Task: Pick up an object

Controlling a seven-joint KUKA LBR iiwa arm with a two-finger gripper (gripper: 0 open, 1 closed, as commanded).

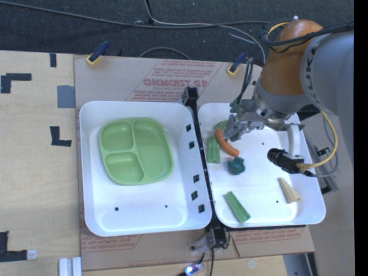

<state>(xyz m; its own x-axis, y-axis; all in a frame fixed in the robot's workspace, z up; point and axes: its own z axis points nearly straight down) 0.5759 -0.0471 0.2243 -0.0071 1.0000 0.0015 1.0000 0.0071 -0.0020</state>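
The grey arm (310,68) with its orange band reaches in from the right over the far part of the right bin (299,214), which sits on the tabletop (29,114) touching the left bin (92,211) along a shared black-clipped edge. The left bin holds a green divided plate (135,150). The tool (233,132) hangs low at the right bin's far left, just above the orange carrot (227,143); whether it is clenched or released, I cannot tell. Beside the carrot, against the bin's left wall, lies a light green piece (213,150). A dark teal lump (236,166) sits just near of the carrot. A green block (237,206) lies near the front edge, and a tan cone (289,190) rests to its right.
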